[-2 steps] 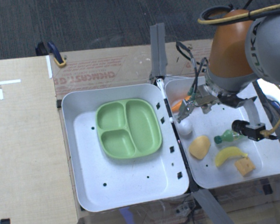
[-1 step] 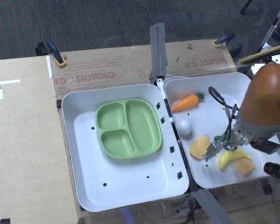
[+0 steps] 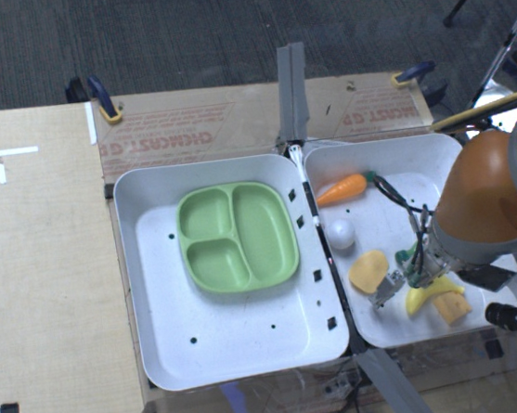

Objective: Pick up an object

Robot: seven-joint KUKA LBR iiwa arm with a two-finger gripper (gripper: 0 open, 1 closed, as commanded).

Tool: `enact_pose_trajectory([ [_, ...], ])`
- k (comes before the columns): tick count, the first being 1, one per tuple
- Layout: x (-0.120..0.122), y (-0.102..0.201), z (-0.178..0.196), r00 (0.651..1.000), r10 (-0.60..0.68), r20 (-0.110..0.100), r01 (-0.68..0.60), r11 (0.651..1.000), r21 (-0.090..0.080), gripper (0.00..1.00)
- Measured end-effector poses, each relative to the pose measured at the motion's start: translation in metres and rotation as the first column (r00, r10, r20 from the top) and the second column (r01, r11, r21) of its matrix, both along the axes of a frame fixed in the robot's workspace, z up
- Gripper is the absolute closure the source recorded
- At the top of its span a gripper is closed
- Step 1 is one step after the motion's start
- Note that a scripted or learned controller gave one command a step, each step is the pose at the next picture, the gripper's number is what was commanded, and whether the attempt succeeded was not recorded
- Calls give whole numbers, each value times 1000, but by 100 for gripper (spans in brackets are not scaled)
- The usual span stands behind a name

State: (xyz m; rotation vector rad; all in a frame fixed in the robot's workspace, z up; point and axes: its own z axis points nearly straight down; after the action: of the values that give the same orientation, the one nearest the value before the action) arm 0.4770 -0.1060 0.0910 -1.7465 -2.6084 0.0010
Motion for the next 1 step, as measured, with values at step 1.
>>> enact_pose_trajectory([
  [1, 0, -1, 9, 1000, -5, 1, 5, 1000, 0, 100],
])
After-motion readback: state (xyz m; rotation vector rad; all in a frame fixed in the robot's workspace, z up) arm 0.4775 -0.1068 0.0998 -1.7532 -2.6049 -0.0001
